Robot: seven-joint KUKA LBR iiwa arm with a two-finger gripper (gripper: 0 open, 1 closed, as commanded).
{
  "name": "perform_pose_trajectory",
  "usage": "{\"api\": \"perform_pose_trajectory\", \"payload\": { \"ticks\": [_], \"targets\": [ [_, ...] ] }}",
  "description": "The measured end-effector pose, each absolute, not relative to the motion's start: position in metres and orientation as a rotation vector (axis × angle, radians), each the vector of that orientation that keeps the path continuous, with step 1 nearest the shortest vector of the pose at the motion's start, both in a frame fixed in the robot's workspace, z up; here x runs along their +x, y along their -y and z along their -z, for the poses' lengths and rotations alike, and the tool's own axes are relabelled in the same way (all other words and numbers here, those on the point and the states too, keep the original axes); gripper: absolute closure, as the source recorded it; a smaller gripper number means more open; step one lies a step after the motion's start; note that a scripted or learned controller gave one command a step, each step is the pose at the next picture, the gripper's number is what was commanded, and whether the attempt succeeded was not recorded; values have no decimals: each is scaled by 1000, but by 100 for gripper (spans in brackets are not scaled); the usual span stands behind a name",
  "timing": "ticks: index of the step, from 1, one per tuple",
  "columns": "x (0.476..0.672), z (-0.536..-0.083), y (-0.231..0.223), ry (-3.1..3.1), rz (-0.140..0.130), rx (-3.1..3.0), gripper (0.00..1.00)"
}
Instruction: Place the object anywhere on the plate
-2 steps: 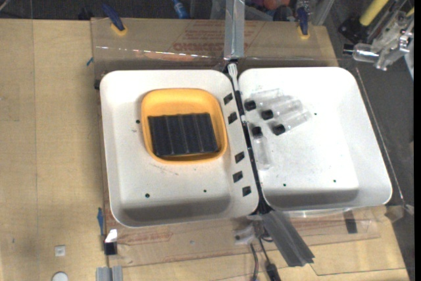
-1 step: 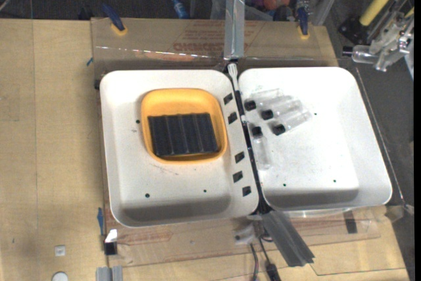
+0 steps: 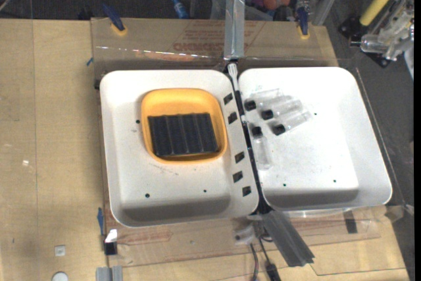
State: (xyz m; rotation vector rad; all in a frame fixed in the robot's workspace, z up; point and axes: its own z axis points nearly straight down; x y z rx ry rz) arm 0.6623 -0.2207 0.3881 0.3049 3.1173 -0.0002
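I see an orange plate holding a dark ridged block in the left bin; clear black-capped vials lie in the right bin.

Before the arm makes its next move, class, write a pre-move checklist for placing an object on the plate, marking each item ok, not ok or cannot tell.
1. Orange square plate sits flat in the left white bin: ok.
2. Plate free for a new object: not ok, a dark ribbed rectangular block covers most of it.
3. Objects to pick: ok, clear plastic vials with black caps lie in the right white bin.
4. Vials separated enough to grasp one: cannot tell, they cluster near the divider.
5. Gripper at the upper right, beyond the bins: ok.
6. Gripper state: cannot tell.
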Motion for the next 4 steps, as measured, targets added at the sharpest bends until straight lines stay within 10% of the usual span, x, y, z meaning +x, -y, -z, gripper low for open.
{"api": "perform_pose_trajectory", "payload": {
  "ticks": [4],
  "targets": [
    [668,-437,221,-3089,3,-508,100]
  ]
}}
